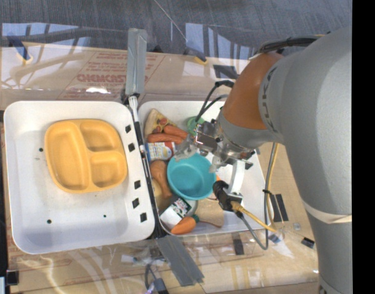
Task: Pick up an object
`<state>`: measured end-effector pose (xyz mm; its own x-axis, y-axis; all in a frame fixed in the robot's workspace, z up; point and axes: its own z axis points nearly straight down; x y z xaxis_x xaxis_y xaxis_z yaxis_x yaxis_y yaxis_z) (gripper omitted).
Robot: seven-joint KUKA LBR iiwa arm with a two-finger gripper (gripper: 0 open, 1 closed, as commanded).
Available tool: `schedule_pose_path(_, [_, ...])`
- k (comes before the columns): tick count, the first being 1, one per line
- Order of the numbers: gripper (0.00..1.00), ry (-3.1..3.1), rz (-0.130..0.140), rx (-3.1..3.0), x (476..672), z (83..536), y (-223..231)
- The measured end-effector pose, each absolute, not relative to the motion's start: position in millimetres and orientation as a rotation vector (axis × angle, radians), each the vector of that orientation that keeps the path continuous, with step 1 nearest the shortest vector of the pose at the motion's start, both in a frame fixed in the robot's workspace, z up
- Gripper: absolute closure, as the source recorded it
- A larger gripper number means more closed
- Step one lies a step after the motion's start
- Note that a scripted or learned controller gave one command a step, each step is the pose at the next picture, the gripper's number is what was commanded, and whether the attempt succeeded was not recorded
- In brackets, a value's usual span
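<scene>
A teal bowl (190, 176) lies in the middle of the right bin (256, 182), resting on a heap of toy food. My gripper (206, 144) hangs right over the bowl's far rim, at the end of the grey arm with the orange band (252, 100). The wrist hides how the gripper meets the rim. Around the bowl lie orange carrots (173, 130), a red sausage (165, 138), a brown bread-like piece (160, 175), a white bottle with a dark label (178, 210) and another carrot (184, 226).
The left bin (28, 213) holds a yellow divided tray (84, 154). A grey divider bar (135, 66) runs between the bins. Cables (255, 222) trail from the wrist over the right bin's near corner. A green item (193, 122) peeks out behind the gripper.
</scene>
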<state>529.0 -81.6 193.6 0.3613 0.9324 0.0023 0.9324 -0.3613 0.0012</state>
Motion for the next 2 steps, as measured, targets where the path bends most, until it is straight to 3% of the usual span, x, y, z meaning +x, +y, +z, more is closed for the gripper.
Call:
schedule_pose_path(1, [0.0, -1.766, -0.013, -2.606, 589.4, 98, -100])
schedule_pose_path(2, [1.0, -1.779, -0.02, -2.599, 591.8, 110, -98])
